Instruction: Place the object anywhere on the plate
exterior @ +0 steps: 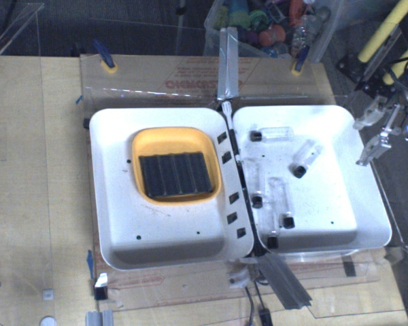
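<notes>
Looks to be at the very start: approach and grasp not yet made, nothing carried. Finds the end effector (381, 136) off the right side of the right-hand shallow white bin (367, 212), outside its rim and well apart from everything in it; cannot tell whether spread or pressed together, as the metal parts there blur into one another. Counts several clear plastic tubes with black caps scattered in that bin, and takes the likeliest object, by judgement only, to be the slanted clear tube (306, 156) near the bin's middle, lying flat and apart from its neighbours. Reads its long axis as a diagonal, running from upper right to lower left, with the black cap at the lower-left end, pointing toward the divider between the bins. Notes a second clear tube (273, 134) near the far wall, lying across the bin with its cap to the left, and others nearer the divider, running roughly front to back. Places the goal, a squarish orange-yellow plate (143, 145), in the left-hand white bin (112, 202) on the pale wooden worktop (27, 182), with a dark ribbed slab (175, 173) already covering most of its floor. Calls next for a reach leftward over the rim, a descent with the jaws across the tube's narrow width, then a lift and carry over the divider.
</notes>
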Motion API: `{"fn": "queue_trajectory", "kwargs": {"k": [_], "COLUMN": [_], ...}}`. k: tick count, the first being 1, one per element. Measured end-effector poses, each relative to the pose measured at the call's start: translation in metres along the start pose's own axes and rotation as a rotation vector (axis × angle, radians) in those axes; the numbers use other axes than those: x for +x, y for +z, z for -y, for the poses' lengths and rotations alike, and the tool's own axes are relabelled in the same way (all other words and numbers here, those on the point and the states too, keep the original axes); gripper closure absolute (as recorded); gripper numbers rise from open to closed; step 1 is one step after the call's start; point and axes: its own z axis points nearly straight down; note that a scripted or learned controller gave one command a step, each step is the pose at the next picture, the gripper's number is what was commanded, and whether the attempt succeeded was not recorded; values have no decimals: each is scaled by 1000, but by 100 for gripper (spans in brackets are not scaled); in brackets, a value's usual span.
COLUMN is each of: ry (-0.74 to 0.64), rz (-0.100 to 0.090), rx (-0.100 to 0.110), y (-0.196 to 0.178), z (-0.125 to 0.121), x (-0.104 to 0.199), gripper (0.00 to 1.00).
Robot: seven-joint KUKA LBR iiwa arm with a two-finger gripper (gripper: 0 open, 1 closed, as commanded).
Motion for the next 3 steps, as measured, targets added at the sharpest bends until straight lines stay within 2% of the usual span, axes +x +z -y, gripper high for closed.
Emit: {"fn": "queue_trajectory", "kwargs": {"k": [1,2,3], "ry": [-245,-274,-512], "rz": [8,8,8], "rx": [0,1,1], "y": [12,5,3], "z": [-12,-12,-14], "x": [-43,-44,-52], "gripper": [0,0,0]}}
